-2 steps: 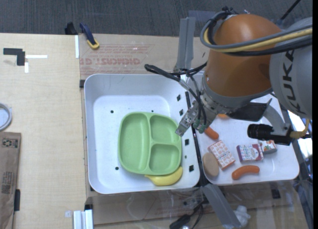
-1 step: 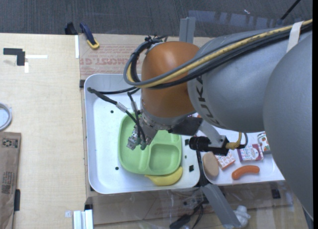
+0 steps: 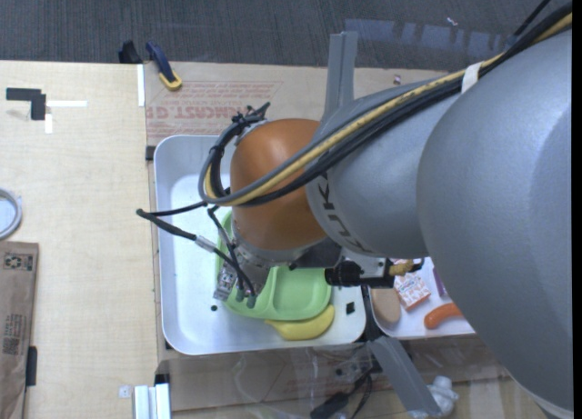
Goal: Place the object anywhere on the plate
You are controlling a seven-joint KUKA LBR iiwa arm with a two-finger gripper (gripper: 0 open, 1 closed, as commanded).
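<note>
I am looking down on the gripper from above, and it is hanging low over the left bin, right at the near-left edge of a green plate. The wrist and its orange band are covering most of it – I cannot tell how it is set or whether it is carrying anything. Only a bit of grey metal is showing under the orange dome, with black cables looping around the dome and trailing off toward the bin's left wall.

The green plate is lying flat in the near-right part of the left bin, partly hidden under the arm. A yellow thing (banana-like, curved) is peeking out from the plate's near edge, touching it or tucked just under it – I cannot tell which.

Moving outward, the right bin is mostly being blocked by the big grey arm. In the small part I am seeing, an orange-red sausage-shaped piece is lying beside a small white and red box.

Further left, on the wooden bench, a roll of tape is sitting at the frame's edge, well apart from the bins. A brown cardboard sheet is lying behind the left bin.
</note>
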